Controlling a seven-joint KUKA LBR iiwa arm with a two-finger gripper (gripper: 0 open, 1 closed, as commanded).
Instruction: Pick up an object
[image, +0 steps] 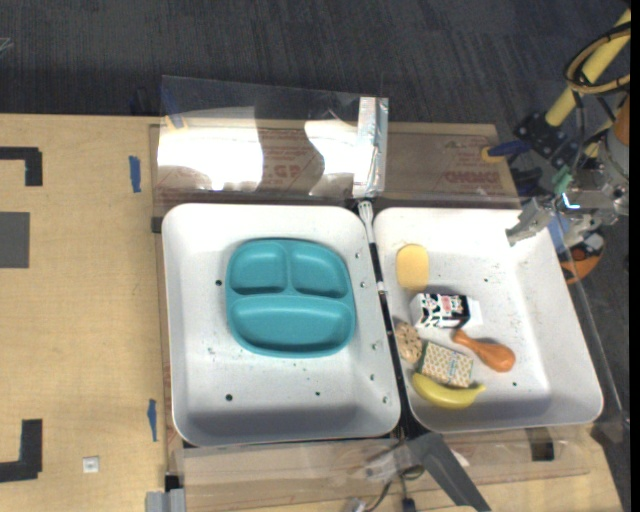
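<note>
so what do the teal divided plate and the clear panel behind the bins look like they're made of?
Teal divided plate: looks like moulded plastic, a satin finish, one even colour with soft rounded ridges between its three compartments and only dull highlights. Melamine or similar can't be ruled out.

Clear panel: transparent sheet, probably acrylic or a similar plastic, glossy; the board shows through it and it throws bright white glare patches. Glass can't be excluded.

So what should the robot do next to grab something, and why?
Probably swing the claw left and down over the right bin. It sits at that bin's upper right edge, apart from the toys, which cluster by the left wall: yellow lemon, milk carton, banana.
</note>
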